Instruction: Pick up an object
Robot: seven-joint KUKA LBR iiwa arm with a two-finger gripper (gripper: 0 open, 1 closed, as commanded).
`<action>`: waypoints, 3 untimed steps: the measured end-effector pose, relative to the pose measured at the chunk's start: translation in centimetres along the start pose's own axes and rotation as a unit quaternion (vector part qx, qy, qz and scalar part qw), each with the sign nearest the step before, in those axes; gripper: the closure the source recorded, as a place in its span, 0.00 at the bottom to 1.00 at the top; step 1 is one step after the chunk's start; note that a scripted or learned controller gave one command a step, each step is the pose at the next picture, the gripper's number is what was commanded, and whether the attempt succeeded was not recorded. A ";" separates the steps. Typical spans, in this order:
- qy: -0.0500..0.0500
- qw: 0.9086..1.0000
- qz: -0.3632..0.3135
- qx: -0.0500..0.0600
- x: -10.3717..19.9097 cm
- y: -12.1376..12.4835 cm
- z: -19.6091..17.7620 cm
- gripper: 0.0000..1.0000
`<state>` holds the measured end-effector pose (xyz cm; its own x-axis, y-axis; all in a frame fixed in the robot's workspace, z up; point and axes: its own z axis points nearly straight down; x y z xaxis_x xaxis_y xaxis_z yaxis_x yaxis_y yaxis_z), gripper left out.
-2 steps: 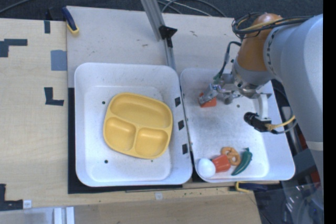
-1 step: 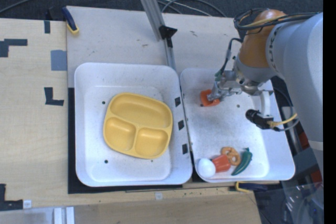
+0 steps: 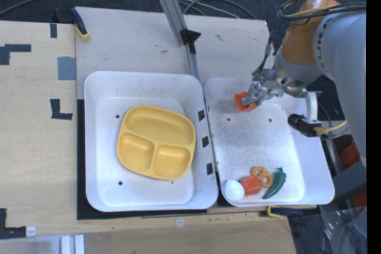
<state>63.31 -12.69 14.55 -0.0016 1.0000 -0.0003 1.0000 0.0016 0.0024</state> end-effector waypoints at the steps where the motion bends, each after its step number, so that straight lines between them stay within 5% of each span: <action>1: 0.000 1.000 0.000 -0.001 -0.7 -0.2 -4.7 1.00; 2: 0.000 1.000 0.000 -0.001 -0.7 0.0 -9.3 1.00; 3: 0.001 1.000 -0.001 0.002 3.5 -1.5 -8.9 1.00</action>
